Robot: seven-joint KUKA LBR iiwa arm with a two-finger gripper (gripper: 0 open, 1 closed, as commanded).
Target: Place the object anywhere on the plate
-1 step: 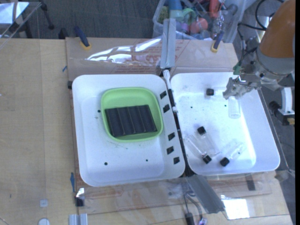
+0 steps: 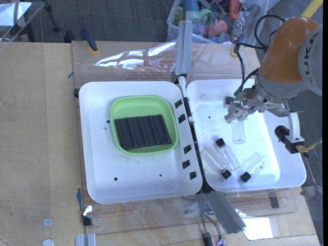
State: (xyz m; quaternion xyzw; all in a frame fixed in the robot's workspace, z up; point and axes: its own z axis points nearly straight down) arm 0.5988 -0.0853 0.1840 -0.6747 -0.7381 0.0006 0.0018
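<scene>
Wooden table, camera view: two white bins side by side, the left bin carrying a green plate with a dark ribbed insert, the right bin carrying several clear black-capped vials. Tool sits over the right bin's upper part, a clear vial hanging upright just beneath it; whether it is clenched on that vial cannot be told. Plate lies well apart to the tool's left in this view, across the divider between the bins.

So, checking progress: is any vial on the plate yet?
No. The green plate holds a dark ribbed block; the clear vials lie in the right bin.
</scene>
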